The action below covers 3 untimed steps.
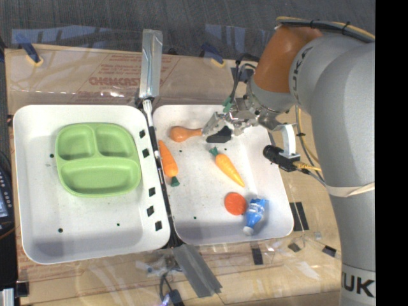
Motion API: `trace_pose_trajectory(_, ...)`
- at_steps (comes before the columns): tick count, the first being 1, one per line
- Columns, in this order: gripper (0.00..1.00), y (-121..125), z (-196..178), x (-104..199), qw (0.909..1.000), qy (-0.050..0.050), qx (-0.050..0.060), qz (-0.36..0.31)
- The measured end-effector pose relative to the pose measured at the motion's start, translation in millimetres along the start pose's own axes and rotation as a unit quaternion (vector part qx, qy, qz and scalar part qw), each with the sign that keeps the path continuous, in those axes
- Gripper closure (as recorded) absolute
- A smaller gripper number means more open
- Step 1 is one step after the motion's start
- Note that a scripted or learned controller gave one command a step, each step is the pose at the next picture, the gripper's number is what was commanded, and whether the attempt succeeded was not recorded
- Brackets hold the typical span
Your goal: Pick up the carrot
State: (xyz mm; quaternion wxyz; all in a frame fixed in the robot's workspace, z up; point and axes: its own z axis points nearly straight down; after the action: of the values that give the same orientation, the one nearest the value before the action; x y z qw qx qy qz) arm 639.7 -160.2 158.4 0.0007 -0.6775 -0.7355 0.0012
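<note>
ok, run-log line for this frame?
task: pick up carrot | gripper above right bin, near chicken drumstick | two carrots lying free | nothing visibly held

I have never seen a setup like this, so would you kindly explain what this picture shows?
One camera looks down at a slant on a bench with two white bins. The grey and orange machine on the right is a robot arm; its pincer hovers over the right bin. I cannot tell whether it holds anything. That bin contains two carrots, an orange drumstick-shaped toy, an orange ball and a blue bottle. The left bin holds a green divided plate.
</note>
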Motion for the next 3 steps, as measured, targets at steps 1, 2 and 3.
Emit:
trace_pose_trajectory(1,0.00,-75.7,66.5,-36.1,1.0000,0.001,0.000,-0.003)
trace_pose_trajectory(2,1.00,-75.4,56.8,-36.0,1.0000,0.000,0.001,-0.006)
trace_pose_trajectory(3,1.00,-45.0,-36.9,32.5,1.0000,0.001,-0.001,0.007)
